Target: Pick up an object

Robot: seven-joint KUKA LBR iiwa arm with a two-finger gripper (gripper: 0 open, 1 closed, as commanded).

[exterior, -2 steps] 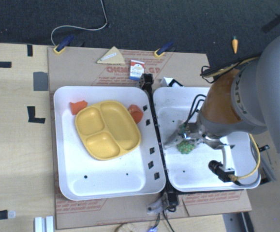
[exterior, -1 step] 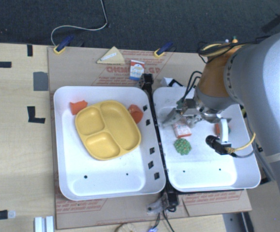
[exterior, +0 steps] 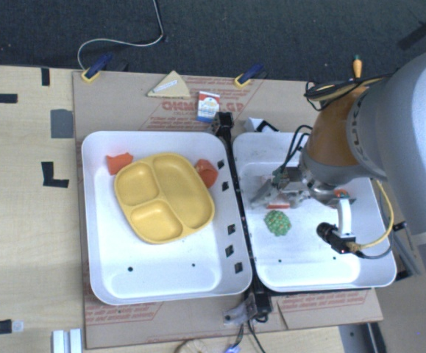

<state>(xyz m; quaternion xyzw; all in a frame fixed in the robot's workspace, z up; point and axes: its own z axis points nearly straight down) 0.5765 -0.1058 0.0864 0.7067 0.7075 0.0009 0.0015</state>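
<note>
The grey arm with its orange band (exterior: 330,134) reaches in over the right-hand shallow white bin (exterior: 308,267), and the jaws of the gripper (exterior: 277,190) hang low near the bin's floor, toward its left side; whether those jaws are apart or together I cannot tell, since the wrist hides much of them. The nearest candidate for the pick is a small green knobbly ball (exterior: 278,223), lying on the bin floor just below the gripper and, as far as the view shows, apart from it; nothing can be seen between the jaws, so I judge that the pick is not yet made. The left-hand white bin (exterior: 98,271) holds a yellow three-compartment plastic tray (exterior: 165,197), an orange block (exterior: 119,162) beside its upper left corner and a red-orange piece (exterior: 208,172) at its upper right. What is left, as I judge it: closing on an object and lifting it off the floor of its bin.
</note>
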